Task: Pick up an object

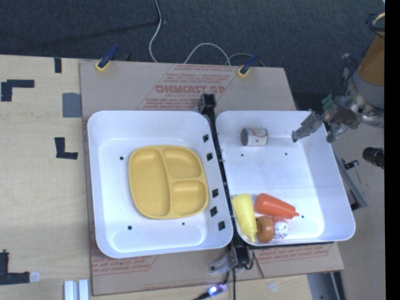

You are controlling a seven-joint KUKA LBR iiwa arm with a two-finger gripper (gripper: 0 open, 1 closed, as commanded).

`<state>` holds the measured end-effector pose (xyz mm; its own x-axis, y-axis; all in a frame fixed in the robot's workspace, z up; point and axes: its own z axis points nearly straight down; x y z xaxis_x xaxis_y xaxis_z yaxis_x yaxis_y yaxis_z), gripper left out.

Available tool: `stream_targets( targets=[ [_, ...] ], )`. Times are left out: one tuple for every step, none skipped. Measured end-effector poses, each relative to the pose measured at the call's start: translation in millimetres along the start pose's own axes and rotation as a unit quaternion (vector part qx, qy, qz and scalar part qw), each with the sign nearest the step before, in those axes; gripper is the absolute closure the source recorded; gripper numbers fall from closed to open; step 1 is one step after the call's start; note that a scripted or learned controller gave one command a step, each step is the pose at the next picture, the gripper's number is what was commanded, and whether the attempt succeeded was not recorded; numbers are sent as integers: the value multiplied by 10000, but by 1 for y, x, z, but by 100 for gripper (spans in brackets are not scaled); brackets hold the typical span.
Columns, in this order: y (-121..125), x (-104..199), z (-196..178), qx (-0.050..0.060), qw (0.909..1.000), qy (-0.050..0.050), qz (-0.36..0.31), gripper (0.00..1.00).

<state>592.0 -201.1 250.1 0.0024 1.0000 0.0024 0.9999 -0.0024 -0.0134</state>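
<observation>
The end effector (pixel 317 126) hovers open and empty over the right white bin's (pixel 334 186) far edge; the small grey cylindrical can (pixel 254 136) lies nearby inside, awaiting approach and descent

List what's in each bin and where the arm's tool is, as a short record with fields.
left bin: yellow divided plate
right bin, far end: small grey can on its side
right bin, near corner: yellow bottle, orange carrot, small brown item, small white item, bunched together
tool: over the right bin's far right rim, nothing between its fingers
arm: enters from the right
</observation>
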Motion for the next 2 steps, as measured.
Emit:
stream_targets(
  targets=[
    [2, 1, -7, -61, 10000, -14, -18, 0],
    [2, -4, 38, -41, 10000, -15, -14, 0]
  ],
)
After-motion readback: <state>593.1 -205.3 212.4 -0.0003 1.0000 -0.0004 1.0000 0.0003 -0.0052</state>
